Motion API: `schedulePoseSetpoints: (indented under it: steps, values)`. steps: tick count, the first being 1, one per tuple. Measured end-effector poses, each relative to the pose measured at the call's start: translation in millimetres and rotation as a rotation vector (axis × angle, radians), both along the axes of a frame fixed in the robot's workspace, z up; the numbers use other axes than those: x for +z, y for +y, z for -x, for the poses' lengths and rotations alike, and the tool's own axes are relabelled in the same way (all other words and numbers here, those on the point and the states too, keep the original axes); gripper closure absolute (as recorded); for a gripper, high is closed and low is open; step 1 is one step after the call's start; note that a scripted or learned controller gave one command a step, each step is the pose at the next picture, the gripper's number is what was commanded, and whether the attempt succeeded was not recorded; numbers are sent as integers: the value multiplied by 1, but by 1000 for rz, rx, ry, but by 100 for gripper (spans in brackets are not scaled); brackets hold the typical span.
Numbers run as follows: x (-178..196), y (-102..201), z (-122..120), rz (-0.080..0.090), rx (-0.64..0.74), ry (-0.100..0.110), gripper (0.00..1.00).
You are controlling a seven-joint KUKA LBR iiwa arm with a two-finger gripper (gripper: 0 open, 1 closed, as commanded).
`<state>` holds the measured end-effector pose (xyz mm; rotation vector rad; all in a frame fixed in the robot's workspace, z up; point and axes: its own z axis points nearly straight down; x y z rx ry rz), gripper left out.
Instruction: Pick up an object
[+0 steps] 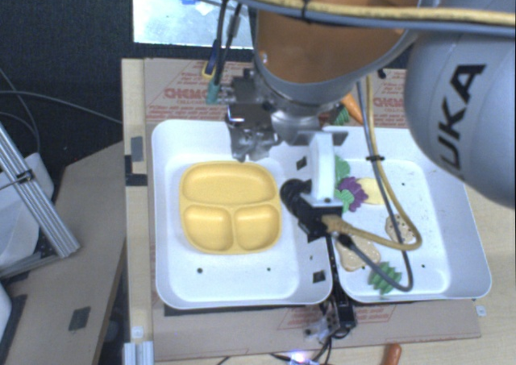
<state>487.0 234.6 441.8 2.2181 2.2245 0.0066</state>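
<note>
Yellow plastic marks the likeliest thing to pick: a divided plate (230, 206) with three shallow compartments, one long one on the far side and two smaller ones on the near side. It lies flat in the left bin (173, 275), filling most of that bin's middle and set toward its right wall. The gripper (251, 146) hangs just beyond the plate's far rim, over the far part of the same bin, and nothing shows in its grasp; whether it is open or closed I cannot tell, since the metal tip is small and partly in shadow. Above it the arm (339, 9) looms large, its orange band covering the top of the view.

The right bin (451, 226) holds small toy foods. A purple bunch of grapes (351, 190) lies near the wall between the bins, with a green leafy piece (342, 168) just on its far side and a pale yellow piece (372, 192) touching its right. Nearer, a flat tan piece (355, 255) lies beside a green toothed piece (385, 275). An orange piece (352, 105) peeks out by the far edge, under the arm. Both bins rest on a cardboard sheet (173, 89).
</note>
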Motion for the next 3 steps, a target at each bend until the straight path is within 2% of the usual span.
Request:
schedulePoseSetpoints:
  steps: [1,2,3]
  values:
    - [10,-56,0,2,-6,0,100]
    - [21,-53,0,1,3,-2,100]
    - [-16,-102,0,4,-6,4,100]
